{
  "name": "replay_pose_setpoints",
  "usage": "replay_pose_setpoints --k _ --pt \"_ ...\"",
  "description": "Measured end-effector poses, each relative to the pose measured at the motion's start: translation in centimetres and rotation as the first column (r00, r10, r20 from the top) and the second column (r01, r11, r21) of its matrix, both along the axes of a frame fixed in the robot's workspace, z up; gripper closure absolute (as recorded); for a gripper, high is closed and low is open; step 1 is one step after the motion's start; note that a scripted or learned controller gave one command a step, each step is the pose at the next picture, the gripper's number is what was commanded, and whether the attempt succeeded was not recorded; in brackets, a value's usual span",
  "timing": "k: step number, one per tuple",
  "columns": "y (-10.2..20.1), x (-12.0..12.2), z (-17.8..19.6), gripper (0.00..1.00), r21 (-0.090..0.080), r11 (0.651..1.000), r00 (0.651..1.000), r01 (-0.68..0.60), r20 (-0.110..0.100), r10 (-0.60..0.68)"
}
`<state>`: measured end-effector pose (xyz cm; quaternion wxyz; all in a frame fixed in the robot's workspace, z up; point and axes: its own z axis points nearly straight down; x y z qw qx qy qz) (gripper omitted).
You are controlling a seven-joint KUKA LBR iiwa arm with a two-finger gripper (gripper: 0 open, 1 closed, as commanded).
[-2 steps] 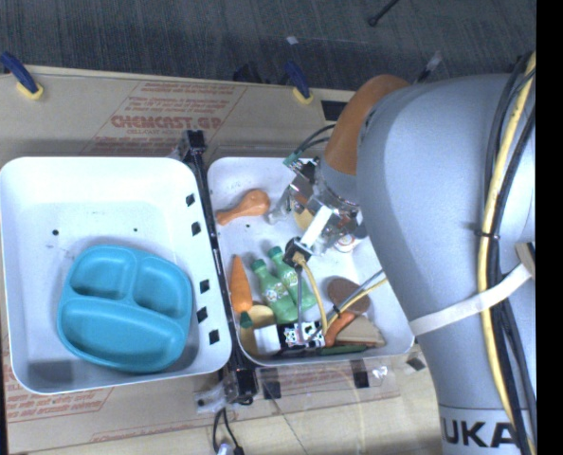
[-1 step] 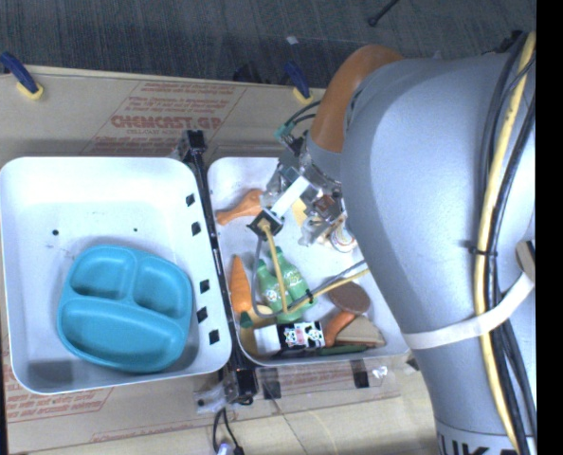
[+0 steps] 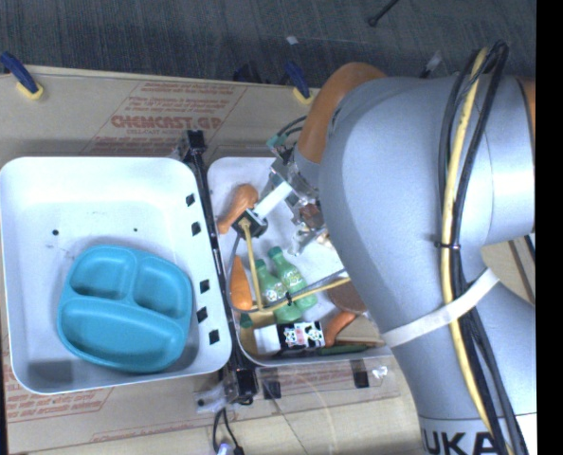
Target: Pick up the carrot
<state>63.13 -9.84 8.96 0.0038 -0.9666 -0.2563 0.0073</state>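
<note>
Carrot: the carrot [image 3: 243, 288] lies in the right bin [image 3: 253, 172], tight against the green bottles [image 3: 280, 278] on their side toward the left bin, long axis running along the bin wall.

Risk, pinch room: the carrot looks wedged between that wall and the green bottles. A descent here probably lands on the wall or a bottle top rather than around the carrot.

Risk, wrong catch: the green bottles sit so close that a closing grasp could take a bottle along, or take one instead.

Risk, lookalike: an orange-brown piece [image 3: 236, 207] lies beyond the green bottles, toward the bin's far end. It shares the carrot's colour and could draw the pick.

Risk, slip: the carrot looks smooth and tapered, so a grip near its thin end may well squeeze it out.

Neighbour: a black-and-white box [image 3: 301, 335] sits on the near side of the green bottles and crowds that end too.

End effector: the end effector [image 3: 305, 218] hangs past the green bottles on their far side, under the grey arm [image 3: 405, 207]. Open or closed, I cannot tell.

Carrot to end effector: apart, not touching. The carrot is nearer the camera and closer to the left bin, with the green bottles roughly between them.

Judgement: the carrot is not yet grasped.
</note>
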Motion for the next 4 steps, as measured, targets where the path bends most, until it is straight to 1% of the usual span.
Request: replay_pose_setpoints --k 1,2,3,4 --pt "0.3 0.1 1.2 1.00 0.009 1.000 1.000 -0.011 -0.003 0.011" --pt "5.0 -7.7 10.5 1.00 0.002 1.000 1.000 0.024 0.011 -0.024" --pt "4.9 -7.9 10.2 0.00 0.000 1.000 1.000 0.026 0.004 -0.026" --pt "10.1 -14.2 10.1 0.00 0.000 0.998 0.998 0.067 0.001 -0.067"
